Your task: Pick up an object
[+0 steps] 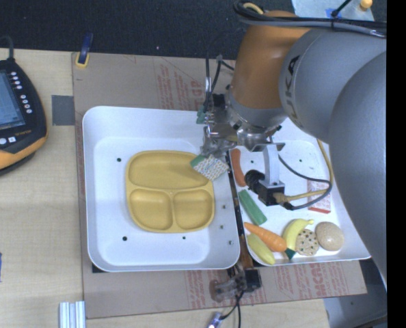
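A small pale grey-green speckled block [210, 166] sits at the tips of my pincer [214, 157], over the far right corner of the yellow three-compartment plastic tray [170, 198], close to the wall shared by the two bins. The block lies tilted against the tray's rim, directly under my fingers; whether they are clamped on it or merely touching it, I cannot tell from this slanted view. The tray rests in the middle of the left shallow white bin [107, 203].

My grey arm with its orange band [271, 60] comes in from the right and hangs over the far end of the right white bin [340, 255]. In that bin, just beside the shared wall, an orange-red sausage-shaped piece [237, 168] lies farthest, then a green stick [252, 208], then an orange carrot [266, 236] with a yellow banana-like piece [260, 250] nearest. Further right sit a yellow banana [294, 231], a speckled brown biscuit [307, 242] and a round beige ball [329, 236].

On the wooden bench to the far left lies an orange-and-grey control pendant [8, 115].
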Action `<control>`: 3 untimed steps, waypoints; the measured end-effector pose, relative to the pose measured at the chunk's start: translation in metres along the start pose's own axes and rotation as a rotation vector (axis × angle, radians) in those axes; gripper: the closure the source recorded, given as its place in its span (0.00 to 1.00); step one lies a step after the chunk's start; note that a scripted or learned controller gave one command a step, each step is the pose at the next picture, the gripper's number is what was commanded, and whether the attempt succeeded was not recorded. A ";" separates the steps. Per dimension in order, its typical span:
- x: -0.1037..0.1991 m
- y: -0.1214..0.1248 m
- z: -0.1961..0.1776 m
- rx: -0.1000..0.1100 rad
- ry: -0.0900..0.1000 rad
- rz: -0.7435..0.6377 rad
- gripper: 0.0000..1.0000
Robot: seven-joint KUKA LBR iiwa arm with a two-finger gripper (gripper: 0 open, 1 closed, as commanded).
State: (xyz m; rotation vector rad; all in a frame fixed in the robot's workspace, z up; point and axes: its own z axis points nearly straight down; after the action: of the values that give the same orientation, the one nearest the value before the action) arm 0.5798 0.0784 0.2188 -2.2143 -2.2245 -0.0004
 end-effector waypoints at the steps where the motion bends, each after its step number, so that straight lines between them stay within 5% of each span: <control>1: 0.065 0.077 -0.027 0.001 -0.003 0.000 1.00; 2: 0.124 0.077 -0.003 0.002 -0.003 -0.002 1.00; 3: 0.132 0.077 -0.046 0.001 -0.003 -0.002 1.00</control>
State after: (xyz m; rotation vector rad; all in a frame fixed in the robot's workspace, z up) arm 0.6564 0.2107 0.2651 -2.2132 -2.2276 0.0035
